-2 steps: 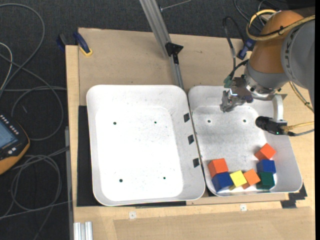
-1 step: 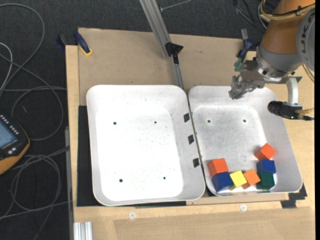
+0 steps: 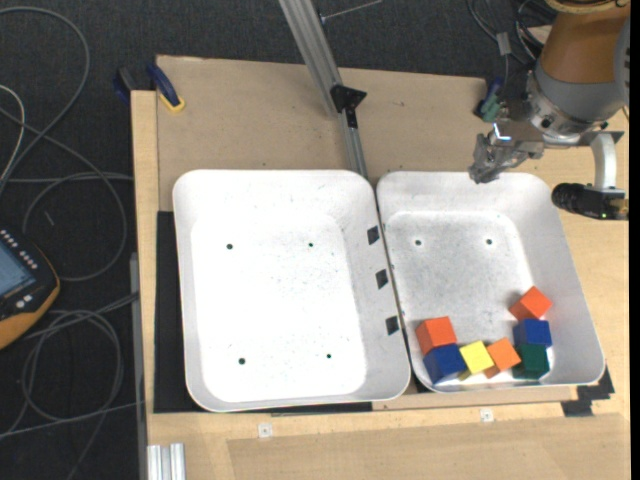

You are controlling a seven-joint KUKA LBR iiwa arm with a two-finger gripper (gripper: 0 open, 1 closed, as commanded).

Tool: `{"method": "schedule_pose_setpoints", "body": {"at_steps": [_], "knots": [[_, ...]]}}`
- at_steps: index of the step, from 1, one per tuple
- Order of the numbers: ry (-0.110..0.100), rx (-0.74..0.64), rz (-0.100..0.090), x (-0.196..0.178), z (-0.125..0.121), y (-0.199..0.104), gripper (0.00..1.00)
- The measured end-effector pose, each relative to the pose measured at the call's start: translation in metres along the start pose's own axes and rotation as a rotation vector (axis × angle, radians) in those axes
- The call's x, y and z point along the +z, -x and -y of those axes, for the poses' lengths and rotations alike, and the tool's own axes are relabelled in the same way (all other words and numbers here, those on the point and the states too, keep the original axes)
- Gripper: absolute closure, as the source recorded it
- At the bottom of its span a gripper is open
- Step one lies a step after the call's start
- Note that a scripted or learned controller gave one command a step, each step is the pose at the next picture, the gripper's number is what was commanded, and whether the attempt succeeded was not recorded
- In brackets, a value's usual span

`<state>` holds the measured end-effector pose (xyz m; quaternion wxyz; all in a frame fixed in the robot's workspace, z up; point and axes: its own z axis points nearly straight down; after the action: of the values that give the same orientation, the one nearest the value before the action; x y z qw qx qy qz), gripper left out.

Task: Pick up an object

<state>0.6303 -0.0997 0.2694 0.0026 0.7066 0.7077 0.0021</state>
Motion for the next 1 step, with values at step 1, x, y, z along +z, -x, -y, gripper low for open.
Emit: {"method": "schedule_pose_setpoints", "body": {"at_steps": [1], "knots": [[-0.010,-0.004,-0.004,0.0140,0.0145,-0.0469,1.00]]}}
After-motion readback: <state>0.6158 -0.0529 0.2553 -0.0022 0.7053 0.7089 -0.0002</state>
